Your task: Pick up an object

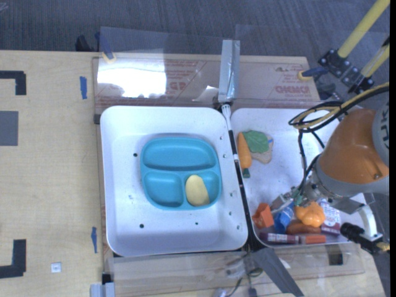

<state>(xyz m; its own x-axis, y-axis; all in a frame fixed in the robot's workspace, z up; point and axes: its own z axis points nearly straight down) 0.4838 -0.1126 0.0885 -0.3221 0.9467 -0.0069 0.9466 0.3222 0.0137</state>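
My gripper (296,200) is low in the right bin (279,124), beneath the arm's orange band (354,148). It hangs right over a cluster of small items at the bin's near side: an orange round toy (310,216), a blue block (283,218) and a small orange piece (263,215). A dark red marker-like stick (291,237) lies along the near wall. Farther back in the same bin lie an orange carrot (245,151) and a green leafy piece (258,142) on a beige slice. The arm's wrist hides part of the cluster.
The left bin (117,166) holds a blue divided tray (176,156) with a yellow oval object (197,190) in its near right compartment. Black cables (309,119) loop over the right bin's far right. A clear plastic sheet (167,73) lies behind the bins.
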